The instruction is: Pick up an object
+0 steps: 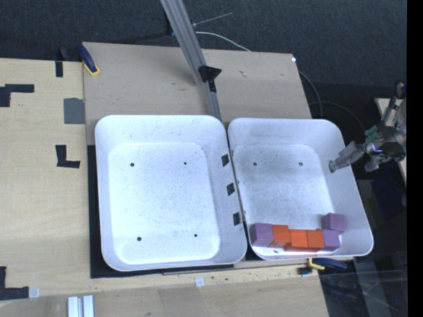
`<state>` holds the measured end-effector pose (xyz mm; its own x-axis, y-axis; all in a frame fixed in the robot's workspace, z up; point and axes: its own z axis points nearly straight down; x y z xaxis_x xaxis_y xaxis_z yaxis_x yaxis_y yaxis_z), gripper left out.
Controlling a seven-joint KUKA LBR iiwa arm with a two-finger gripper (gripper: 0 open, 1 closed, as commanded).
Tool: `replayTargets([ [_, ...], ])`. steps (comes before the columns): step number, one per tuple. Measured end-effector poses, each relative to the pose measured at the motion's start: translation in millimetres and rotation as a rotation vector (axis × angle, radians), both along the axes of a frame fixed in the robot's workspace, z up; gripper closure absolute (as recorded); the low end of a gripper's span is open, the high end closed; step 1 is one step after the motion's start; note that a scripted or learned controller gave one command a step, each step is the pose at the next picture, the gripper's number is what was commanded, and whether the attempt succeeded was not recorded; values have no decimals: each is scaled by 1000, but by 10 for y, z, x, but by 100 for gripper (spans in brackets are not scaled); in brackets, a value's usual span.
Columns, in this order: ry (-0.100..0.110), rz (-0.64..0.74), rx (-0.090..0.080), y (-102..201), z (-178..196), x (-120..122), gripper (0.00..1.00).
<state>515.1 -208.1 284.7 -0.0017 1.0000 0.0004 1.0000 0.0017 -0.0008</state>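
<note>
Gripper [360, 152] sits at the 3 o'clock edge of the view, hovering over the right rim of the right bin [291, 134]. One grey finger [344, 157] points toward 8 o'clock; whether the fingers are spread or closed cannot be told, too small and partly hidden. Nothing is visible between them.

Objects: all blocks lie in the right bin, packed along its wall at 6 o'clock. From left to right: a purple block [262, 234], an orange block [280, 234], a second orange block [308, 239] touching the first, then a purple block [331, 238] at the end of the row. Another purple block [334, 222] sits just at 12 o'clock of that last one, touching it, toward the bin's 5 o'clock corner. The row is well apart from the gripper, which stands toward 1 o'clock from it.

Left bin [158, 127] sits beside the right one, their rims touching, black clips [230, 188] along the seam. A slanted metal rail [188, 38] runs from 12 o'clock down to the joint between the bins. Both bins rest on a brown board [264, 84] laid on the bench [33, 144].
</note>
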Motion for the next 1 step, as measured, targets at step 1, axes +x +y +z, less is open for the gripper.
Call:
replayTargets([
  [1, -4, 7, 0, 534, 349, 347, 0],
])
